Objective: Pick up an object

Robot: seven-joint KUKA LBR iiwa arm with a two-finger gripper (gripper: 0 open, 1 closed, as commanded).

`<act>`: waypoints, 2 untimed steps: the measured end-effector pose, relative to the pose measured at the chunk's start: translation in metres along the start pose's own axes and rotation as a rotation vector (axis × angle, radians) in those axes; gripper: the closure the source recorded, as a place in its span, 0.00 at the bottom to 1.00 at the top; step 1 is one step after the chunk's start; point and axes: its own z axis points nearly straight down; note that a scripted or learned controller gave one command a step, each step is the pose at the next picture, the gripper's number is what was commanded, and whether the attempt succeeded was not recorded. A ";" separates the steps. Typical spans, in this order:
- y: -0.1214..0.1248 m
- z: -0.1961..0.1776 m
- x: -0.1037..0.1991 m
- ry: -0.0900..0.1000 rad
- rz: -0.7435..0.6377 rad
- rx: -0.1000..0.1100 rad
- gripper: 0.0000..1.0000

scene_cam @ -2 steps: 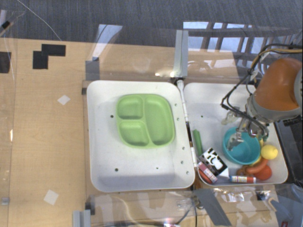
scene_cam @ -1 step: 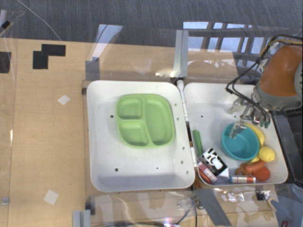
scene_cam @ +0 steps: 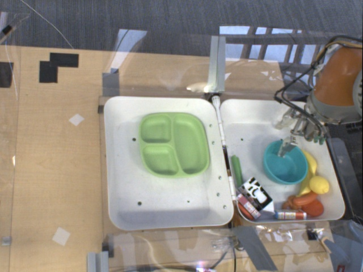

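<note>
My gripper hangs over the right bin, at the far rim of a teal bowl. Its fingers point down toward the bowl's inside, and I see nothing between them. The arm's orange band sits above, at the right. Beside the bowl lie a yellow banana-like toy, a red-orange toy, a green marker, a black-and-white box and a small tube.
The left bin holds a green divided plate. A metal divider runs between the bins. The bench's tan surface spreads to the left.
</note>
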 end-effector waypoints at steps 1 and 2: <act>0.033 0.000 0.009 0.000 0.048 -0.001 0.00; -0.022 -0.003 0.082 -0.003 -0.068 0.002 0.00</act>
